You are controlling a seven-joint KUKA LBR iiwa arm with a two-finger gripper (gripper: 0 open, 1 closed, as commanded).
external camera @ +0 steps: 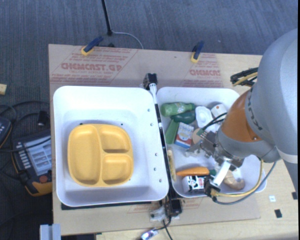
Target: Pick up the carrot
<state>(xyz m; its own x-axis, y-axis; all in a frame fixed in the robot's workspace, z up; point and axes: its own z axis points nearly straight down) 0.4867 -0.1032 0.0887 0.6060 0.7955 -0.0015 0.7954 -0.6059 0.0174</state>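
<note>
Camera view: carrot [192, 172] lies in the right bin [195, 89], just near-left of the gripper [204, 145], whose opening I cannot tell

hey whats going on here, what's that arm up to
A robot arm reaches into the right bin, which is crowded with small items. Its gripper hangs just beyond the carrot, which lies near the bin's front edge, not yet picked up. The left bin holds a yellow divided plate.
</note>
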